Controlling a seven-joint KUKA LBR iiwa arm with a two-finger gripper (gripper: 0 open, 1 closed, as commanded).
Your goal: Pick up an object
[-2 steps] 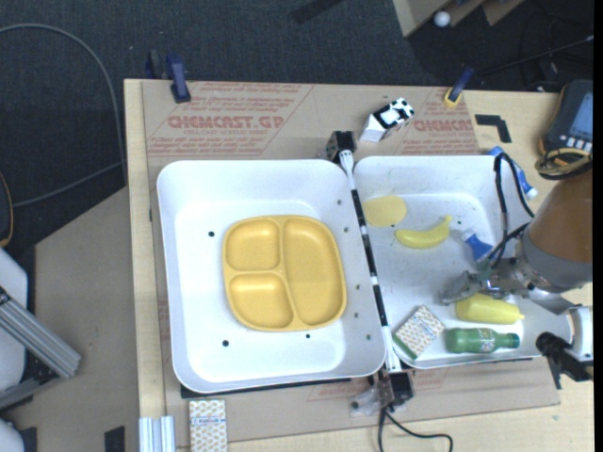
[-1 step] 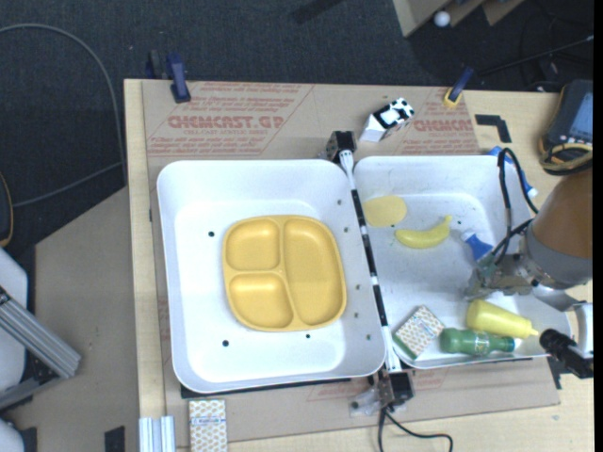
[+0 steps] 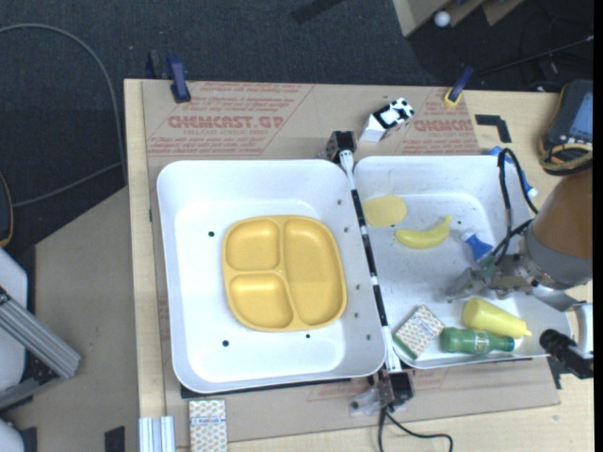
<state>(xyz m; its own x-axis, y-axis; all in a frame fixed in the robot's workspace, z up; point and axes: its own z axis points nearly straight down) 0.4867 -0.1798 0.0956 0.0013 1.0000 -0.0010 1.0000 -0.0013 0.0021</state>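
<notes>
We judge the approach step underway: gripper point(image 3: 482, 281) hovers just above the yellow bottle point(image 3: 497, 317); finger state indeterminate. Next: descend and grip it.

robotics lab, clamped bench point(image 3: 283, 111), white bins point(image 3: 184, 252), cables point(image 3: 66, 73)

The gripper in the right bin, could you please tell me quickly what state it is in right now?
Gripper: low in the right bin, just above the yellow bottle; whether it is open, closed or holding anything cannot be told.
</notes>
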